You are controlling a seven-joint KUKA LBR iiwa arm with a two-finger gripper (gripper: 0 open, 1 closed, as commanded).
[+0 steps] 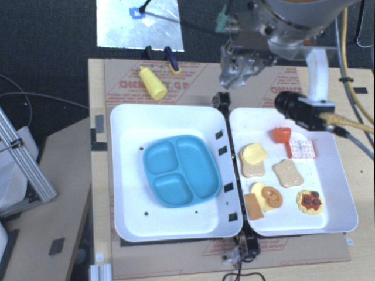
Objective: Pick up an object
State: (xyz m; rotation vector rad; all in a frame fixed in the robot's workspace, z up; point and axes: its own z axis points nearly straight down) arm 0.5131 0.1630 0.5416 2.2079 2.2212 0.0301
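My tool [237, 70] hangs high over the far end of the bench [99, 174], just above where the two bins meet. From this slant I cannot tell whether it is wide or narrow, and I see nothing held in it.

Off to its left, outside the bins, a yellow bottle [152, 82] lies on its side. It is round, so I judge a slightly off-centre squeeze would roll it away from me.

Below and to the left, the left bin [126, 157] holds a blue divided plate [181, 170]. It is broad and shallow, and I expect my tool would skid off its rim or only tip it.

Straight below me runs the shared wall [230, 157] with its dark clips. If I came down without moving sideways I would strike that wall, not an object.

Below and to the right, the right bin [337, 183] holds the likelier picks, a crowd of small toy foods:
- A cheese-topped bread [253, 160] sits nearest the wall, so a miss there could jam me against it.
- A brown slab [253, 206] touches the egg piece [270, 196], so I might pinch both or neither.
- The bread slice [287, 172], the red piece [281, 134] beside the packet [302, 148], and the tart [309, 202] all lie low, so I may well close on air above them.
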